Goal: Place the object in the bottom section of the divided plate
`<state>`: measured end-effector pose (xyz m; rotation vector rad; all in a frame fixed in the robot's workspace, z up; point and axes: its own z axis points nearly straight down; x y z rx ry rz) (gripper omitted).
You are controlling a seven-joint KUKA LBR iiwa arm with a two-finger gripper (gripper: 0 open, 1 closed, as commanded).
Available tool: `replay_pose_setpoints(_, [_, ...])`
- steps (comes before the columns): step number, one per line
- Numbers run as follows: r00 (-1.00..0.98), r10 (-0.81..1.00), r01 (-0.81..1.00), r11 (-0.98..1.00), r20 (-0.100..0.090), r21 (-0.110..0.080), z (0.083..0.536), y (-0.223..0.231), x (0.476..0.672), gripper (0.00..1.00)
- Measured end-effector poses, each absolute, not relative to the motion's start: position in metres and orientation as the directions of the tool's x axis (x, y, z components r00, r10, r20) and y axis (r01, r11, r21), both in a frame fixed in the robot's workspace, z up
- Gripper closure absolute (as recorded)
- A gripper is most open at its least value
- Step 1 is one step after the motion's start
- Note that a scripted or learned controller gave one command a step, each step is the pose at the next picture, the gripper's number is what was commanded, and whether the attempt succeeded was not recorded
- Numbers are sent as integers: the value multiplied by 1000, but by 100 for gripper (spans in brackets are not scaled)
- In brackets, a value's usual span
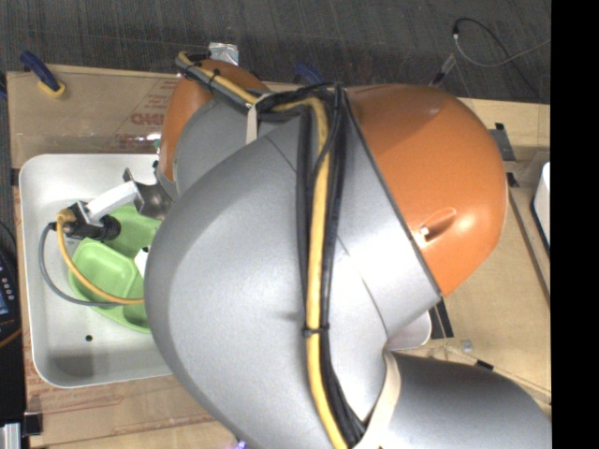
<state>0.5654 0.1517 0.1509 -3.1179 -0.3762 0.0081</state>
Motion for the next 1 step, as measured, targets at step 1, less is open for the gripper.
replay_pose_setpoints(1, [977,213,213,-977,23,-6,117,164,614,100])
